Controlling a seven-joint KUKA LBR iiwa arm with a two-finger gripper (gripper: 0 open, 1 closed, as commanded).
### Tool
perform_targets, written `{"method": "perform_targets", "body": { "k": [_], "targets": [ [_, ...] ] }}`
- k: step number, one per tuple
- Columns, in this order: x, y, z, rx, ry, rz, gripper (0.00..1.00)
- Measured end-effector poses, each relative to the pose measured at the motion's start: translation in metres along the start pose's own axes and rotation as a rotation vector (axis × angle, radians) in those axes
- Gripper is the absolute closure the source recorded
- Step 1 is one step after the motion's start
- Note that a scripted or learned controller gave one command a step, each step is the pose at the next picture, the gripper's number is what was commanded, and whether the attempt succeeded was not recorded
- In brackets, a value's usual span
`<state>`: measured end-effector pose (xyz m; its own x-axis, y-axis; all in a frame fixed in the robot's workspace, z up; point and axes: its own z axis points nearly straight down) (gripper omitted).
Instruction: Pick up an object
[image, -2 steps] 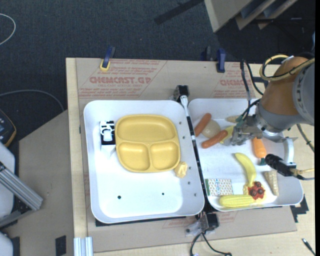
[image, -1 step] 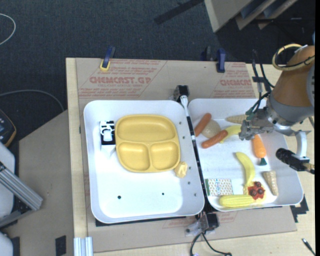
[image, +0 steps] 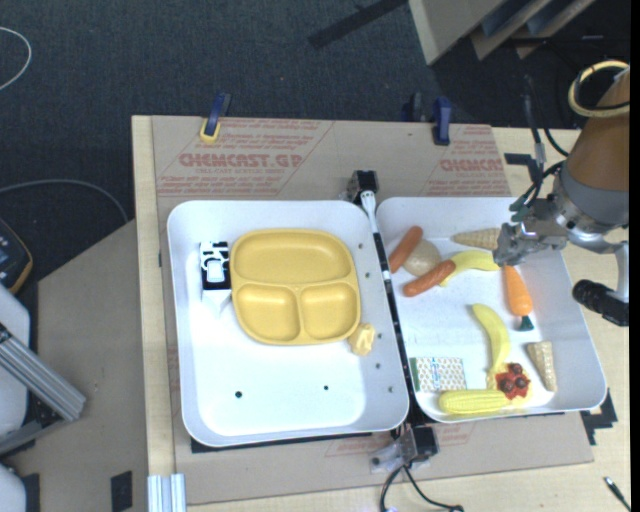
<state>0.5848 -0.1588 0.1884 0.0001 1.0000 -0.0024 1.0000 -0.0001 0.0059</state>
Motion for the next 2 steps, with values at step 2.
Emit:
{"method": "perform_targets", "body": {
  "k": [2],
  "targets": [
    [0.046, 0.024, -0.048, 0.001, 0.002, -0.006, 1.0]
  ]
}}
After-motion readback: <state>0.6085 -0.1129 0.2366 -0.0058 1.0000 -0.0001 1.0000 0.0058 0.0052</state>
